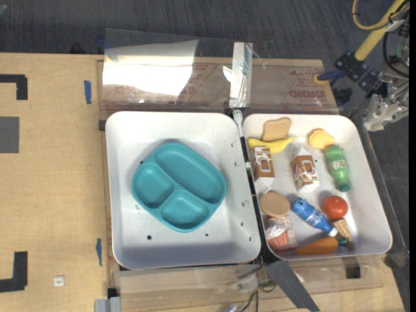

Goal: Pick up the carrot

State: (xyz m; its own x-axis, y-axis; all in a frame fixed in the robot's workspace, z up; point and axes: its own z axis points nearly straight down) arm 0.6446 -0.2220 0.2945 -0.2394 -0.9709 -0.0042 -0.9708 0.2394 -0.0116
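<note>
White bins (123, 174) on plywood bench (45, 174), dark floor (162, 5)

At the lower right of the frame the orange carrot (318, 246) lies along the right bin's (376, 194) near wall, just below a tomato (335, 207) and blue bottle (311, 216).

Dark floor (195, 5) (wooden bench (45, 174))
</note>
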